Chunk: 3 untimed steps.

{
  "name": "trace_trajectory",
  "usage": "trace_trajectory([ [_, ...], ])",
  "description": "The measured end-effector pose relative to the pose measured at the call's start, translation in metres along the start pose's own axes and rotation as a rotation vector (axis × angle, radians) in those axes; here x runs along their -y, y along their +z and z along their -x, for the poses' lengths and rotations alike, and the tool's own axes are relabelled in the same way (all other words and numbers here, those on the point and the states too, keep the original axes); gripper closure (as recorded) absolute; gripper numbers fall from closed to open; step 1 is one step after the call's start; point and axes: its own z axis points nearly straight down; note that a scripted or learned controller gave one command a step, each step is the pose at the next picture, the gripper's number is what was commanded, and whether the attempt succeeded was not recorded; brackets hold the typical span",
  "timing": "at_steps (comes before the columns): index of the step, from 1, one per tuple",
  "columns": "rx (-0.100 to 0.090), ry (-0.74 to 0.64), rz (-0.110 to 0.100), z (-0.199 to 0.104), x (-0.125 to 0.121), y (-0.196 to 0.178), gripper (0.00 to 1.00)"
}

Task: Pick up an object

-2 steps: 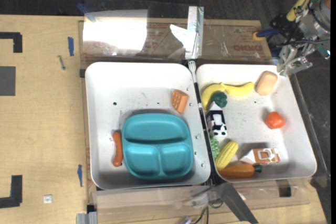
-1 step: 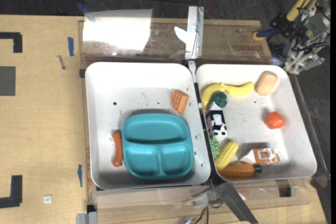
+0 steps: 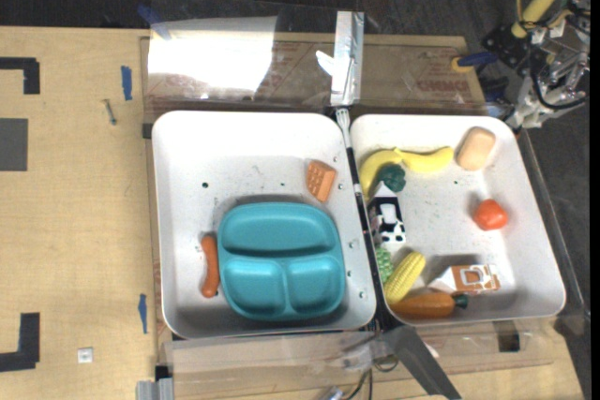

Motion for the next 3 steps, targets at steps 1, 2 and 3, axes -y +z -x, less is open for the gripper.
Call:
trace_trajectory([
  [1, 0.001, -0.263, 0.001, 0.0001, -0.0001, -0.0008, 1.00],
  [2, 0.002, -0.616, 0.005, 0.0000, -0.0007, 0.0080, 1.00],
  [3, 0.002, -0.899, 0.003, 0.0070, -0.0040, 0.0004, 1.00],
])
